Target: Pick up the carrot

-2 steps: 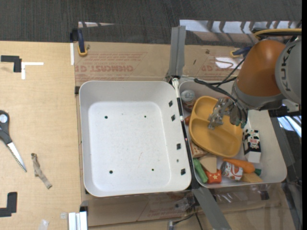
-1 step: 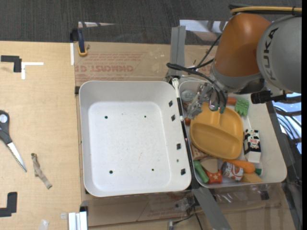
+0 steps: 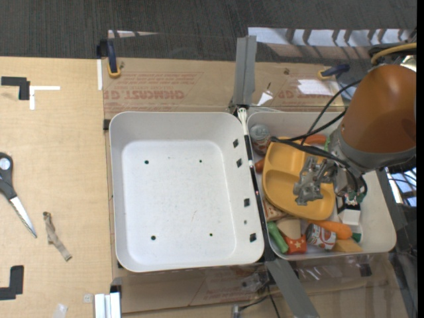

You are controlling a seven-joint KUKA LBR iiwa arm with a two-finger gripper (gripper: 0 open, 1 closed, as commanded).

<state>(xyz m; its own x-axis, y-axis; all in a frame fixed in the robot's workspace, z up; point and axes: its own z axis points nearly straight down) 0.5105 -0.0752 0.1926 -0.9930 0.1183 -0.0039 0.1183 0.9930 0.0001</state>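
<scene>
We see the gripper hanging over a yellow dish in the right bin; how far it is open we cannot tell. The carrot lies toward the lower right, just below the dish

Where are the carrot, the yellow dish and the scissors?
carrot [image 3: 336, 228], camera view, middle of its orange body.
yellow dish [image 3: 283, 177], camera view, bare left part.
scissors [image 3: 13, 201], camera view, on the blades.

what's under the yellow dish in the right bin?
The yellow dish lies tilted on the pile. Poking out below its lower edge: a carrot, a green item and pale pieces. Whatever sits directly beneath is covered. The gripper hangs over the dish.
</scene>
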